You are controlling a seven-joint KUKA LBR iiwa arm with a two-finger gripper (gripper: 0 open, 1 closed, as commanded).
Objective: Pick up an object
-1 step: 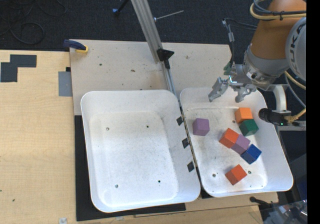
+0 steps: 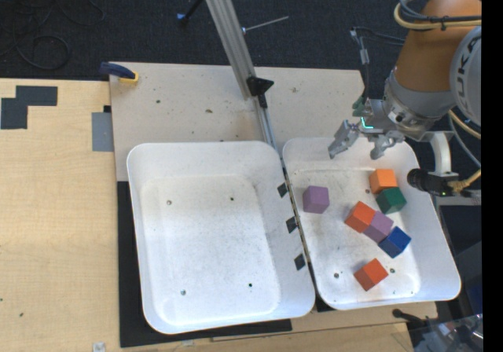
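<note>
Red block (image 2: 371, 273) at right bin's (image 2: 431, 284) front edge, gripper (image 2: 362, 143) spread, holding nothing, above bin's far rim

seven small blocks in the right bin (image 2: 424, 280)
purple block (image 2: 316, 199) lies apart at left; orange, green, red, lilac, blue and another red cluster at right.

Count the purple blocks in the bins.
2, both in the right bin. One purple block sits alone near the bin's left wall; the other purple block is wedged in the cluster, touching a red-orange block and a blue block. None look hidden.
</note>
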